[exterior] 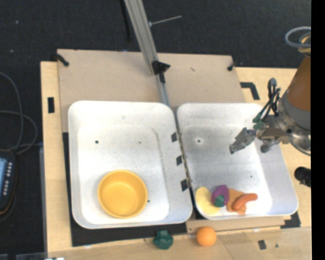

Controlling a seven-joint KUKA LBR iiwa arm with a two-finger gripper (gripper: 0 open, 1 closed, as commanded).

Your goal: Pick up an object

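Your grey two-finger claw (250, 141) hangs over the right white bin (206, 124); whether the fingers are apart or together, you cannot tell. Bare floor lies to its left and below it. Toward the bin's front wall: small purple lump (220, 193), orange sausage-shaped piece (244, 200), pale yellow piece (202, 199), clustered and touching. Left bin (119, 123): round yellow bowl (122, 193), front.

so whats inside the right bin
A cluster at the right bin's near edge: a pale yellow piece, a purple toy and an orange-red toy. Whatever lies beneath the overlapping toys is covered.
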